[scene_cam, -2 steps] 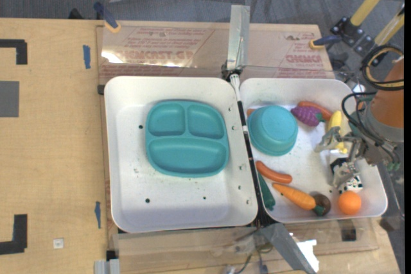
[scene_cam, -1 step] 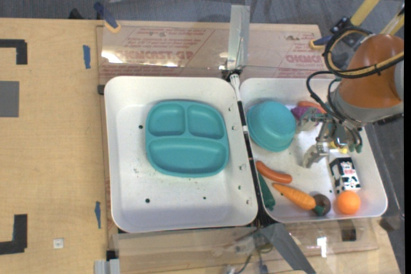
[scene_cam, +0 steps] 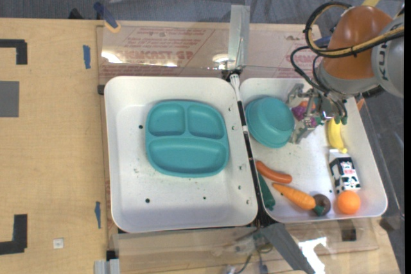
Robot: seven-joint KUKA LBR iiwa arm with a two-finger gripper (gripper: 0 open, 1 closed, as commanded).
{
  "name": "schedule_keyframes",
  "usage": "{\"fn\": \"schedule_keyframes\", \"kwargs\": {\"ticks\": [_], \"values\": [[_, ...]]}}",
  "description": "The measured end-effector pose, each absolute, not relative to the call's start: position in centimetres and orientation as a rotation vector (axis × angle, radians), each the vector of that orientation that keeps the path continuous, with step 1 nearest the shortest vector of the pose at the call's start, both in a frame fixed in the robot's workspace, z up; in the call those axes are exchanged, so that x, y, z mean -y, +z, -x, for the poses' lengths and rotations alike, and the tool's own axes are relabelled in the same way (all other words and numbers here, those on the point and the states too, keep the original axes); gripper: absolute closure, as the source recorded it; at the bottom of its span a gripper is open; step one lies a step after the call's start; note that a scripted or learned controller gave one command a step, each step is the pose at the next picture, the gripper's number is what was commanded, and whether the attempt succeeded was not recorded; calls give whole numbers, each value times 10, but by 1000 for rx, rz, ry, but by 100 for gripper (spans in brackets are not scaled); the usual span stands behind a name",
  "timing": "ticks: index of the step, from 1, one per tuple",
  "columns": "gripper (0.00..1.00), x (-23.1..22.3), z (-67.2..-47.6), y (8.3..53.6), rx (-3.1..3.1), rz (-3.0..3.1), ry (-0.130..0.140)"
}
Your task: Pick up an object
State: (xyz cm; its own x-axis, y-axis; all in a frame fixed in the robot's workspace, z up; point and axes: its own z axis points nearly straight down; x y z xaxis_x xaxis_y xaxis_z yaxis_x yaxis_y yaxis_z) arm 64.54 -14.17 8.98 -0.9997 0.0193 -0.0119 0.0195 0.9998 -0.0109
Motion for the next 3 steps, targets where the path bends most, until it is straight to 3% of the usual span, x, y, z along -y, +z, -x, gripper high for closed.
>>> {"fn": "schedule_keyframes", "kwargs": {"ticks": [1, 2, 3], "values": [[0, 161, -608, 89, -3128, -169, -1], [0, 161, -613, 89, -3126, -180, -1], [100, 163, -617, 104, -3110, -179, -9]]}}
